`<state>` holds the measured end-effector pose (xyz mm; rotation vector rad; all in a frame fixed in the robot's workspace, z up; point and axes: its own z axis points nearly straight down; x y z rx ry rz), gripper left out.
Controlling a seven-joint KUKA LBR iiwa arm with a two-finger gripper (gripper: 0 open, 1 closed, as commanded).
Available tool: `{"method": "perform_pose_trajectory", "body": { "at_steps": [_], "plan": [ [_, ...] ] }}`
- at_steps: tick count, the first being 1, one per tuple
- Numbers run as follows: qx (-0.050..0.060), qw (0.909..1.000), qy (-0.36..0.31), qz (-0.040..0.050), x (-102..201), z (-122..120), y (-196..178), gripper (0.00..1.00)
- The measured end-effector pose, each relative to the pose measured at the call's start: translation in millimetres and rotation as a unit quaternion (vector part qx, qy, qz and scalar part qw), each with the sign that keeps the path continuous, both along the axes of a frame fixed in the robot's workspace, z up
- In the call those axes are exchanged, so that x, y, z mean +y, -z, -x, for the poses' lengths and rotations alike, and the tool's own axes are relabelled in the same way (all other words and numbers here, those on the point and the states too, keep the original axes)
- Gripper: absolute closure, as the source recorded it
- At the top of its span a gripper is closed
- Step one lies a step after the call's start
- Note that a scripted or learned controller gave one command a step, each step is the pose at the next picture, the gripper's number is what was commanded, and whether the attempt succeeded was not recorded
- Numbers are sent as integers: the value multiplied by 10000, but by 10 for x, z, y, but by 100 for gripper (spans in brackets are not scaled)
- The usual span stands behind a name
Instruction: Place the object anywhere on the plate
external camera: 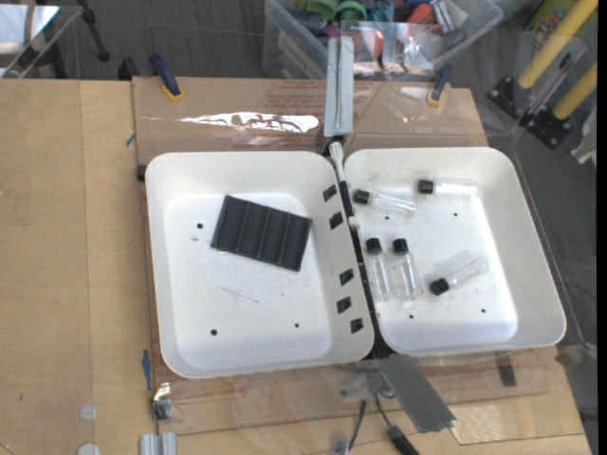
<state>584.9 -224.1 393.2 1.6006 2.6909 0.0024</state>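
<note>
Gripper state: I cannot tell whether it is apart or together. 2 shallow white bins sit side by side on the bench. The left bin (171, 339) holds the plate (262, 232), a dark ribbed rectangle lying flat and slightly skewed in the upper middle of the floor, with nothing on it. The right bin (531, 292) holds 5 clear vials with black caps, all lying on their sides (none touches the plate). 1 vial (387, 201) lies near the upper left corner, and another vial (448, 189) lies just right of it along the top. 2 lie parallel in the middle, caps pointing up the view: the left vial (378, 271) and the right vial (405, 269). The 5th vial (461, 274) lies tilted to their right.
</note>
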Motion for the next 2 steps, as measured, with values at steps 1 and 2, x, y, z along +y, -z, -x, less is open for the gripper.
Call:
{"method": "perform_pose_trajectory", "body": {
  "at_steps": [1,2],
  "plan": [
    [2,10000,0,0,0,0,1,0],
    [-29,10000,0,11,-3,-12,-111,100]
  ]
}}
